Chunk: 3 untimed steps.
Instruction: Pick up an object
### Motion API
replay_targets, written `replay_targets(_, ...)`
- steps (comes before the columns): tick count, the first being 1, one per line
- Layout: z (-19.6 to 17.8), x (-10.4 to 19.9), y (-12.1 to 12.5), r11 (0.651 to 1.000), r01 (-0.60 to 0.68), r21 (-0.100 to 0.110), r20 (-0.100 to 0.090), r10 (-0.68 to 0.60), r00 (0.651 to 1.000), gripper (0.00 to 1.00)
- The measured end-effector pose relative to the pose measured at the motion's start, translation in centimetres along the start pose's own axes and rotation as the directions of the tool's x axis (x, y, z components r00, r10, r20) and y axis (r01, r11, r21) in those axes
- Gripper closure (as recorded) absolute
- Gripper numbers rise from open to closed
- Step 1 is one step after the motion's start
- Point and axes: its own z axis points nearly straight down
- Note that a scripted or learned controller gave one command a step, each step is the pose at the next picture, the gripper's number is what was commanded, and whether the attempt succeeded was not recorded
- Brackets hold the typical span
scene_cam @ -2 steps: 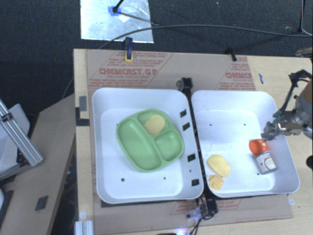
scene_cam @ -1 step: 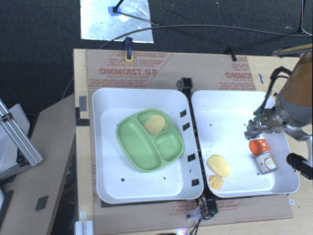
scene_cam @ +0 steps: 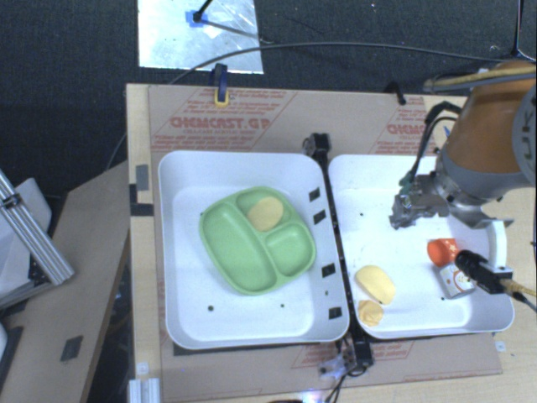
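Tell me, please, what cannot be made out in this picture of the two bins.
1. Right bin, camera view: its far right corner is hidden under the arm.
2. Orange object, camera view: blurred, so its kind is unclear.
3. Small white and brown thing, camera view: partly covered by the robot and too small to name.
4. Gripper, camera view: dark and small; whether it touches the bin floor cannot be told.

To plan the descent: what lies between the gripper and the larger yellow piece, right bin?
Only bare bin floor between gripper and yellow piece, in the camera view.
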Motion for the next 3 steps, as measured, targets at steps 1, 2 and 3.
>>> replay_targets(1,-0.2,4.4,0.9,1.000,0.002,0.000,-0.001,-0.002,1.000,1.00)
replay_targets(2,0.6,10.1,2.2,1.000,0.002,0.000,-0.001,-0.002,1.000,1.00)
replay_targets(3,1.6,15.2,4.3,1.000,0.001,0.000,-0.001,-0.001,1.000,1.00)
